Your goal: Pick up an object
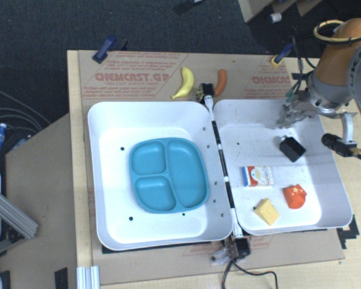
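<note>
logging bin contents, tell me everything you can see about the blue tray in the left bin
The blue tray is a rounded rectangular divided plate, matte light blue, plastic by its look. It has three compartments: two smaller on its left, one long on its right. It lies flat, slightly rotated, near the middle of the left bin, resting on the bin's white floor, with nothing in it and nothing else touching it.

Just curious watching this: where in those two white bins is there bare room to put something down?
Left bin: only a strip around the blue plate. Right bin: bare patch left of the black block. Crowded near the carton, cheese and red toy.
</note>
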Robot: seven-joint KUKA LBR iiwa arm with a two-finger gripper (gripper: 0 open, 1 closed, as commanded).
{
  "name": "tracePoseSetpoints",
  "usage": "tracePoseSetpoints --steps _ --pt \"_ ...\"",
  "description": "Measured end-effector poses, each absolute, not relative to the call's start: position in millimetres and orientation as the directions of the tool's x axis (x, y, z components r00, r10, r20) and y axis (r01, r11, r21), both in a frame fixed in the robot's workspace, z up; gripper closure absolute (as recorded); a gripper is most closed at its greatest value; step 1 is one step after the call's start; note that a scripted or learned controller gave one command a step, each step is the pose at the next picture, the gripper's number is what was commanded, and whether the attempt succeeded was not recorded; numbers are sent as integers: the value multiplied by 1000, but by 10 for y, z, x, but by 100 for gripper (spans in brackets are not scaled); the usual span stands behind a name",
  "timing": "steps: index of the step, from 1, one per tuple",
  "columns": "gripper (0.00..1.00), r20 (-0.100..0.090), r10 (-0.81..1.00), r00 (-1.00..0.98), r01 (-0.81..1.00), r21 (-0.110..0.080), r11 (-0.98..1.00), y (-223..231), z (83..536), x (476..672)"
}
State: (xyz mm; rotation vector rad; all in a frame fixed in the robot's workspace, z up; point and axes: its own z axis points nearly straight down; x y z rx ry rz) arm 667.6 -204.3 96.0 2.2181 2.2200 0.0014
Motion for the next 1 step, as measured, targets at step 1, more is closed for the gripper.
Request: tracePoseSetpoints --steps 1 --pt "0 -2 1000 -1 1000 2 1 -2043 957 6674"
